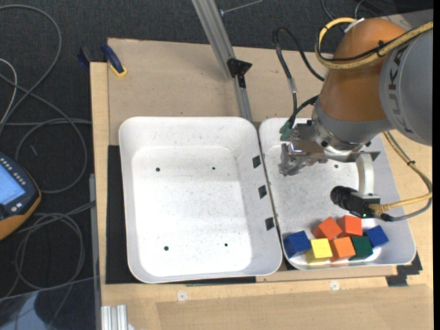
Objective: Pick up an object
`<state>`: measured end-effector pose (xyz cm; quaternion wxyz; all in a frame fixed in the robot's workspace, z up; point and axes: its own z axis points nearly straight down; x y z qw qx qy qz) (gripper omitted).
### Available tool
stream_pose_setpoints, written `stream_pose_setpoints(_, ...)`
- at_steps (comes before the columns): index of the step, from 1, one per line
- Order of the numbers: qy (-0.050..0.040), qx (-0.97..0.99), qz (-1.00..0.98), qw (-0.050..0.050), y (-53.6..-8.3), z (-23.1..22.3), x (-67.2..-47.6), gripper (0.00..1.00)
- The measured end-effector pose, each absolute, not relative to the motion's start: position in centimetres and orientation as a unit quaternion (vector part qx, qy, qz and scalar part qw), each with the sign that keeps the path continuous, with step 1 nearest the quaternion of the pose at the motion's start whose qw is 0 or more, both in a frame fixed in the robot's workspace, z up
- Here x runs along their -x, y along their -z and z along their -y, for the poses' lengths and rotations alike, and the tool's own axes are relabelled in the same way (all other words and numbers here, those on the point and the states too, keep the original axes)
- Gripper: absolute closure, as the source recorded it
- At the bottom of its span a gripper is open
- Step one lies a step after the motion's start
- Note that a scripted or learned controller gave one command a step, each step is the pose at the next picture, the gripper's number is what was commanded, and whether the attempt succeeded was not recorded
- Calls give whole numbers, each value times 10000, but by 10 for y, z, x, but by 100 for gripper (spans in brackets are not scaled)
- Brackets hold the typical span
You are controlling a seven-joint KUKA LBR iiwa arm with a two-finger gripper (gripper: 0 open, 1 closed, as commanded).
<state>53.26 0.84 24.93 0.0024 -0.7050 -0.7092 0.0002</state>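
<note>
Coloured blocks crowd the near corner of the right bin (309, 201), packed edge to edge: a blue block (297, 242) on the side toward the bin's middle divider, a yellow block (321, 249) touching it, orange blocks (331, 227) behind and beside the yellow one, a green block (361, 245) further along, and a second blue block (376, 235) closest to the bin's outer wall. All of them rest on the bin floor.

The gripper (294, 160) hangs over the far part of the same bin, close to the wall it shares with the left bin (192, 205) and well apart from the blocks. Nothing can be seen between its jaws, and whether they stand open or closed cannot be told from this angle. The arm (357, 60) rises above the bin's far edge.
</note>
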Motion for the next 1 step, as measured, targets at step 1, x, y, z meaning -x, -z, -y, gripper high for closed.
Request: stream_pose_setpoints(1, -1, 7045, 7097, 25, -240, -65, -523, 100)
